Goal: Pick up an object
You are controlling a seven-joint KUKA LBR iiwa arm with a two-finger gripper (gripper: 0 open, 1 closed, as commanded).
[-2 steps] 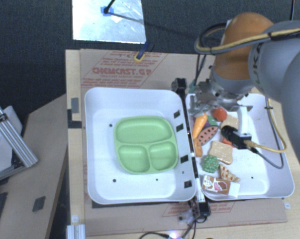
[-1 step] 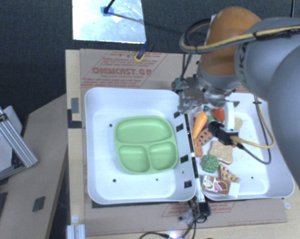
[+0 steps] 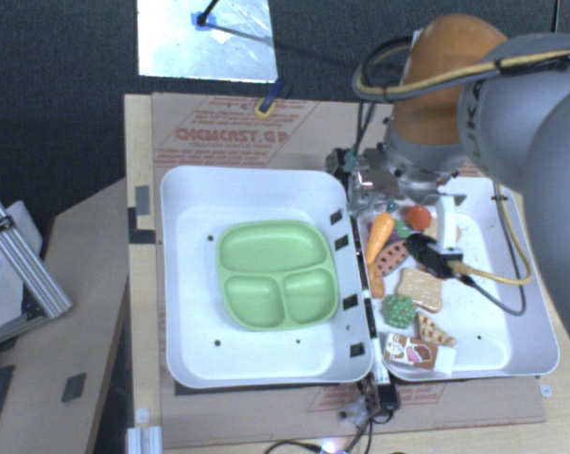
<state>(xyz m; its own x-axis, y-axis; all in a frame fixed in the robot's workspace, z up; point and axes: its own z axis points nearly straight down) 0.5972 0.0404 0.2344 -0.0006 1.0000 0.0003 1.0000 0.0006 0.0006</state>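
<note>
Reaching in from the right of the frame, the grey arm (image 3: 526, 112) with its orange band (image 3: 445, 74) hangs over the upper part of the right bin (image 3: 526, 334). The pincer (image 3: 390, 189) sits low at that bin's upper left corner, just above the toy food; its tips are buried in dark hardware and cables, so I cannot tell how it stands or whether anything is caught in it

Two white bins lie side by side on the worktop (image 3: 86, 282), on a sheet of brown cardboard (image 3: 228, 130) with red print. The left bin (image 3: 185, 339) carries a pale green divided plate (image 3: 275, 274) with three compartments, set near its middle

The toy food is heaped along the left side of the right bin, close to the wall that the bins share. An orange carrot (image 3: 379, 236) lies tilted just below the pincer, with a small red tomato (image 3: 417, 218) just to its right. Below the carrot is a reddish-brown piece (image 3: 391, 255) with dark spots, then a tan cracker (image 3: 422, 289), a green bumpy lump (image 3: 397, 309) touching the cracker's lower left, a small pastry-like wedge (image 3: 434, 330) and, at the bin's lower edge, a printed white box (image 3: 412, 351). A black part with a yellow cable (image 3: 497, 274) trails across the middle of this bin, passing above the cracker

At the upper left of the frame a shiny square panel (image 3: 207, 25) rests against the dark backdrop
</note>
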